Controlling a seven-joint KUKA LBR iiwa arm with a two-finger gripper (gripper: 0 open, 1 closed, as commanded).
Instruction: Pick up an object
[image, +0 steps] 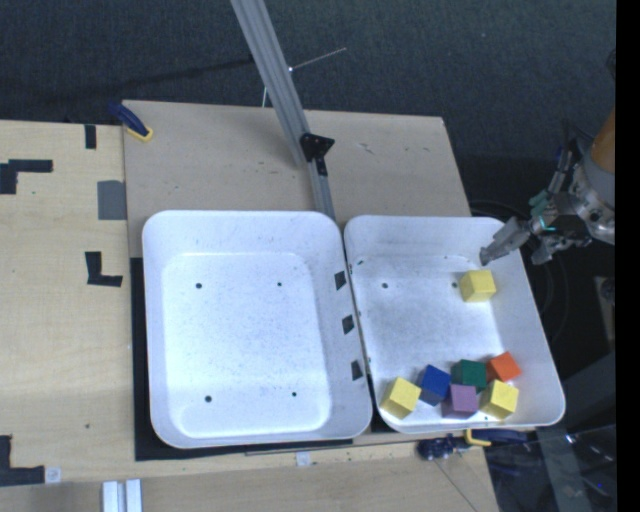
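Observation:
My gripper (514, 252) hangs over the far right rim of the right bin (420, 240), open, with nothing between its fingers. A lone yellow block (478, 285) lies just below and left of the nearer fingertip (489, 255), apart from it. In the bin's near corner sits a cluster: a yellow block (402, 396), a blue block (434, 383), a green block (468, 373), a purple block (462, 399), an orange block (505, 366) and another yellow block (502, 399).
The left bin (240, 235) stands beside the right one. A slanted metal pole (285, 90) crosses the bench behind the bins and ends at a black clamp (317, 147). A blue and yellow clamp (131, 120) lies at the back left.

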